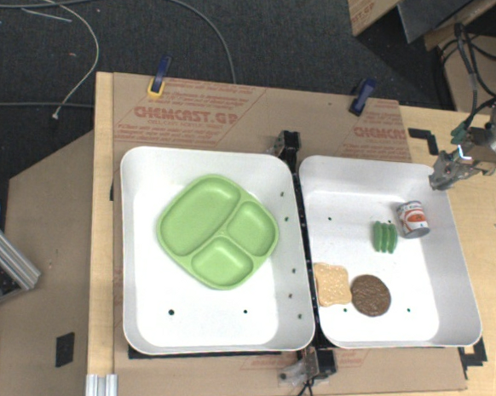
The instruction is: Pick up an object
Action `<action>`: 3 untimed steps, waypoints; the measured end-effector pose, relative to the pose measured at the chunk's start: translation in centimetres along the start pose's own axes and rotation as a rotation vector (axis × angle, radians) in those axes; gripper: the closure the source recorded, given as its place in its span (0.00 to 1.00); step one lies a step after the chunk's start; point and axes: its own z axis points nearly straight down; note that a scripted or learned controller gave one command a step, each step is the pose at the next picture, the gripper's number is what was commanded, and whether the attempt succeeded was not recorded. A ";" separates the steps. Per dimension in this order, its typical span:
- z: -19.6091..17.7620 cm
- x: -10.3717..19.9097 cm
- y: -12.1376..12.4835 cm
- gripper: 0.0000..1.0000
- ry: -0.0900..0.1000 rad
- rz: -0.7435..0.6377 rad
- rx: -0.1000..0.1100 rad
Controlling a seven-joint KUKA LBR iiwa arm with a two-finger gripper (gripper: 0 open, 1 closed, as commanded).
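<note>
1. The two-finger gripper [449,170] sits at about two o'clock from the middle of the scene, over the top right corner of the right-hand shallow white bin [443,328]. Nothing shows between its fingers, and at this size I cannot tell whether the jaws stand apart or together.

2. The candidate things all lie in that right-hand bin:
   - a small silver can with a red-and-white label [412,219] on its side, toward two o'clock within the bin and nearest the gripper;
   - a small green ridged pepper-like toy [385,237], just beside the can at its eight o'clock;
   - a round dark-brown patty-shaped disc [370,295], toward six o'clock;
   - a tan, speckled square of toy toast [333,284], touching or almost touching the disc at its nine o'clock.

3. The left-hand shallow white bin [143,227] holds a light-green plastic plate with three compartments [218,231], lying at a slant.

4. Progress, as I judge it: nothing is lifted, so descent, grasp and lift all remain.

5. Writing: the brown protective sheet [237,115] under the bins carries red print at twelve o'clock, partly legible as "CHEMCAST GP". The can's label is too small to read.
</note>
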 end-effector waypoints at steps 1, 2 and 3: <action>1.0 5.5 -1.4 1.00 0.006 -0.004 0.008; 0.8 10.4 -2.2 1.00 0.006 -0.004 0.007; 1.5 15.1 -3.3 1.00 0.005 -0.004 0.009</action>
